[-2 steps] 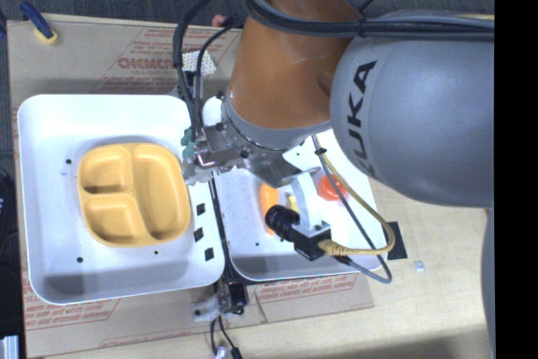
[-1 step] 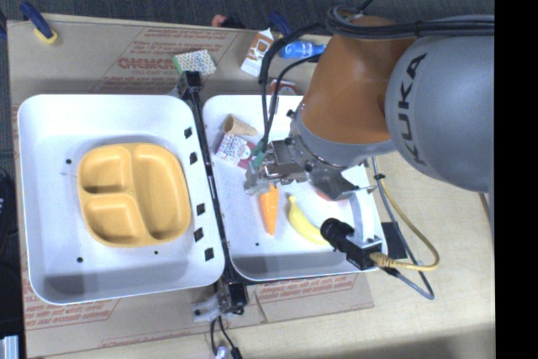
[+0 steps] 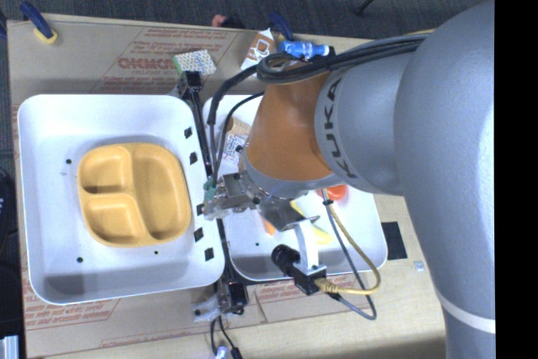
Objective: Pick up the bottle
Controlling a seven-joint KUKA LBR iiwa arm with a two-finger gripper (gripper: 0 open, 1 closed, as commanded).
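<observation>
Arm: the grey arm [image 3: 403, 122] is reaching in from the right and hanging low over the right bin [image 3: 370, 252], its orange band [image 3: 290, 130] sitting above the wrist.

Gripper: the gripper [image 3: 231, 199] is hovering at the right bin's left edge, close to the wall between the two bins; the wrist and cables are covering it, so whether it is apart or together cannot be told, and nothing is showing clamped in it.

Bottle: no bottle is making itself plain; small orange and yellow pieces [image 3: 332, 193] are peeking out from under the wrist in the right bin, and whether any of them belongs to the bottle cannot be told. If the bottle is in that bin, the arm is covering it.

Left bin: the left bin [image 3: 38, 181] is holding a yellow divided tray [image 3: 134, 193], lying flat and well apart from the gripper.

Step in hand: judging by the low wrist, the arm is working at the reach or the grasp in the right bin, with no lift yet showing.

Next move: it is calling for a firm closing on the bottle's body, then a straight rise clear of the bin wall and the loose cables [image 3: 353, 269]; a grasp this near the wall is risking a miss.
</observation>
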